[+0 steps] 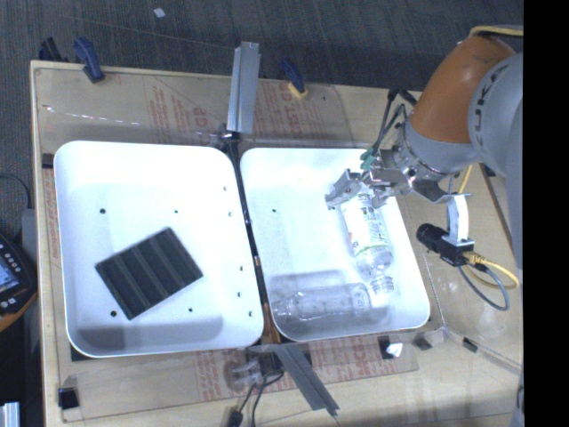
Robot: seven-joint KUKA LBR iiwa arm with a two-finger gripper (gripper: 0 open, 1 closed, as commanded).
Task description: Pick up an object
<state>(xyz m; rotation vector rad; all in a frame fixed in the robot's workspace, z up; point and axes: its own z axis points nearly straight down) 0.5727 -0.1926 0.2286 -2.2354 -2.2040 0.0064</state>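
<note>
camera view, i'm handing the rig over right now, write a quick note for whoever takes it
Gripper: low over the right bin, at the top end of a clear bottle; whether it grips the bottle cannot be told.
Things: that bottle lies along the right side of the right bin; a second clear bottle lies across its near edge. A dark ribbed pad lies flat in the left bin.
Done: nothing is seen lifted.
Left: secure a grasp on one object and raise it clear of the bin.
</note>
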